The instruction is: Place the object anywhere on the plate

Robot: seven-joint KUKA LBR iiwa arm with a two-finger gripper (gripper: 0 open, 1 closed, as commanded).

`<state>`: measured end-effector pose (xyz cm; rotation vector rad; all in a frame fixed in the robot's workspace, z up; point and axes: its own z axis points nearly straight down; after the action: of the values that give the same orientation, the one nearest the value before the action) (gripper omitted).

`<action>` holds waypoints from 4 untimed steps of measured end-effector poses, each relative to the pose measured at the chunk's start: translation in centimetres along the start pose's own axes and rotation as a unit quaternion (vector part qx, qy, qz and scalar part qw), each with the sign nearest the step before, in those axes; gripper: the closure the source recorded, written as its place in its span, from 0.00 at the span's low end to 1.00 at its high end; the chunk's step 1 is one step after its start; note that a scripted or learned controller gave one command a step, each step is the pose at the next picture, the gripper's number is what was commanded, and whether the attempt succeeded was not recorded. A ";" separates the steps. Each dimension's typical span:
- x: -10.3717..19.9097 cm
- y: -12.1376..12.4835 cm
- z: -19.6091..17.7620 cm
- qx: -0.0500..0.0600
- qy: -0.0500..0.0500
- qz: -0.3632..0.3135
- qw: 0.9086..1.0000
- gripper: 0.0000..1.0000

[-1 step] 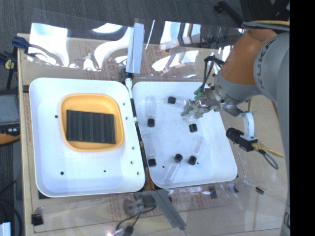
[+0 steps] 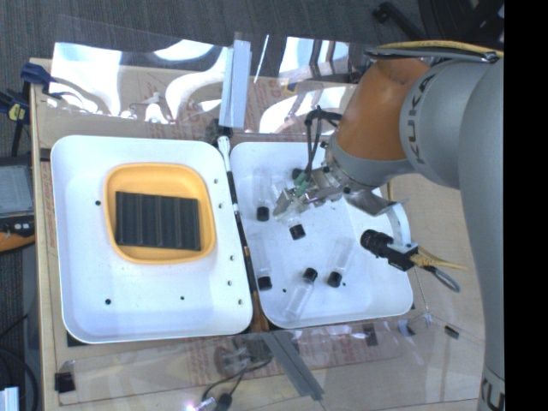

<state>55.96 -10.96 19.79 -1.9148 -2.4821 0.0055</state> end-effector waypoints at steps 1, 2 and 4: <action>5.9 6.3 -3.5 -0.002 -0.001 -0.028 1.000 1.00; 5.9 6.3 -3.5 -0.002 -0.001 -0.028 1.000 0.00; 11.8 4.5 0.6 -0.001 -0.001 -0.128 0.992 0.00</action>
<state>57.31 1.54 19.15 -1.5835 -2.7086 0.0041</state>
